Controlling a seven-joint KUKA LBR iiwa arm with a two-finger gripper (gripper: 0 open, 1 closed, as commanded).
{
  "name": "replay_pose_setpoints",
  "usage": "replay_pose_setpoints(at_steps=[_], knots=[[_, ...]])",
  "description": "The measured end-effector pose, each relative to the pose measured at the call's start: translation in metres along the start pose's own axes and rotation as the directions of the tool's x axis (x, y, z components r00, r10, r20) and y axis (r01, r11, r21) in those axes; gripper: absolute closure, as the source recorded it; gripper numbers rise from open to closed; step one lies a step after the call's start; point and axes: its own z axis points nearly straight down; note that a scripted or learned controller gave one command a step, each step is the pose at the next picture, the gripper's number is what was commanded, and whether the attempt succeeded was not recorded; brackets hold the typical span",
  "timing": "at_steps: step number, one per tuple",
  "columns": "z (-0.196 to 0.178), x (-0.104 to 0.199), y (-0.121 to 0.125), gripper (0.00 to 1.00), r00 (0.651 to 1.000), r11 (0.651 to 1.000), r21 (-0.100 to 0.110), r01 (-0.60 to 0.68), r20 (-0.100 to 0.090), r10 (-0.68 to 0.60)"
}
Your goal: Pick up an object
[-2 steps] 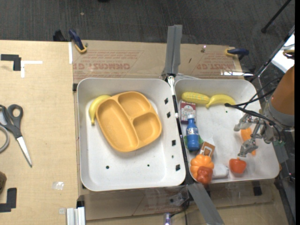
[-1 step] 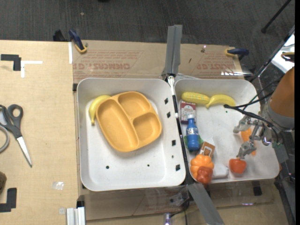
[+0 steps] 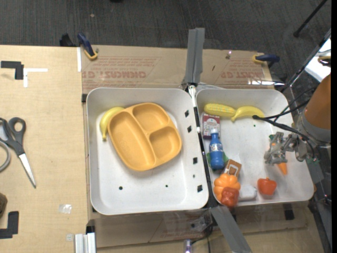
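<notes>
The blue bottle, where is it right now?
The blue bottle lies in the right bin, near its left wall, just below the small carton and above the orange pepper.

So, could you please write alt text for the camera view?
The gripper hovers low over the right bin, just above a small carrot, near a red pepper. The left bin holds an orange divided plate.

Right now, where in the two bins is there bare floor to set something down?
Left bin: a bare strip along the near wall, below the yellow divided plate. Right bin: open middle between the blue bottle and the pincer. Crowded: its left side and near edge, around the orange pepper and tomato.
</notes>
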Motion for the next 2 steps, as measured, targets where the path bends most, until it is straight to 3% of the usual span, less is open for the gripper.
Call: replay_pose_setpoints(at_steps=[1,2], knots=[[0.0001,0.0000,0.0001,0.00,1.000,1.000,0.000,0.000,0.000,0.000],[0.0095,-0.0018,-0.0009,0.00,0.996,0.996,0.000,-0.088,-0.003,0.088]])
